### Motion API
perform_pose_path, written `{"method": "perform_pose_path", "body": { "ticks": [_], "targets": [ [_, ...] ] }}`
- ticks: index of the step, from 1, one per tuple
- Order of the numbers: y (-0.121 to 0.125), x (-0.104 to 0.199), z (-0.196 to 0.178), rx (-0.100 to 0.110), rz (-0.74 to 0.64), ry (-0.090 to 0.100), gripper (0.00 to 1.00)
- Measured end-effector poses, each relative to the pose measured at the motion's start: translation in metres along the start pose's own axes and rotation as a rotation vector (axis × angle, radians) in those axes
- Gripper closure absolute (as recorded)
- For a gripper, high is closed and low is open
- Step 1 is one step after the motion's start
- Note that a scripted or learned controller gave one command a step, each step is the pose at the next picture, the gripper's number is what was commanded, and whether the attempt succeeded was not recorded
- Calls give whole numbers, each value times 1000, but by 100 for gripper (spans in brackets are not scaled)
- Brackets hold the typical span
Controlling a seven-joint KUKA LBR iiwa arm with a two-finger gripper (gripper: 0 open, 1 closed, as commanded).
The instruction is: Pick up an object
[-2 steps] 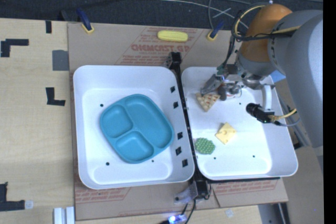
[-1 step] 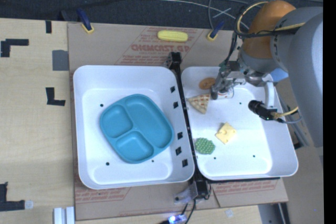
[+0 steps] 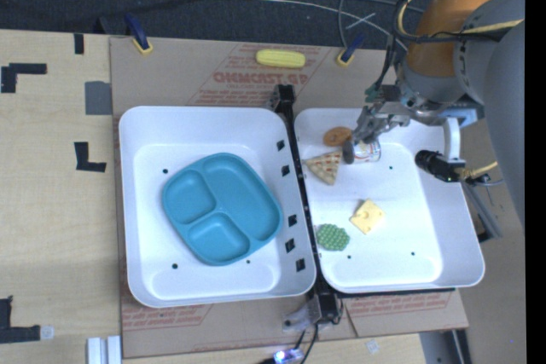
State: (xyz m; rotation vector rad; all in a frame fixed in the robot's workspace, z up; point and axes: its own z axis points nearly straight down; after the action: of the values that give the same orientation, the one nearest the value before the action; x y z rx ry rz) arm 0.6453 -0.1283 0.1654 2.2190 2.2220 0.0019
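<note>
Two-finger gripper [image 3: 358, 145] hangs low in the right-hand white bin [image 3: 426, 264], near its back-left corner, just beside the tan wedge-shaped toy slice [image 3: 324, 168] and the round brown cookie-like piece [image 3: 338, 135] — finger state can't be told, nothing seen betw. them. Slice looks light, rigid, prob. plastic, smooth; judged best taken across its narrow width, approx. mid-body — tip likely to slip.

— Where does the grey KUKA arm with the orange band [image 3: 448, 21] come in?
— From the right edge, its bulky orange-banded section high in the view, the wrist angling down and to the left.
— And the two-finger gripper [image 3: 351, 151]?
— It hangs at the end of the wrist, pointing downward, its dark tip low. How the fingers stand can't be made out.
</note>
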Motion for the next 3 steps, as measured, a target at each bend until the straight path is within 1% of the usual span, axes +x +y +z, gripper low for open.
{"method": "perform_pose_path", "body": {
  "ticks": [1,2,3],
  "targets": [
    [6,10,-54,-2,-1,0,100],
    [7,10,-108,-3,0,-1,100],
    [15,57,-93,3,-3,0,100]
  ]
}}
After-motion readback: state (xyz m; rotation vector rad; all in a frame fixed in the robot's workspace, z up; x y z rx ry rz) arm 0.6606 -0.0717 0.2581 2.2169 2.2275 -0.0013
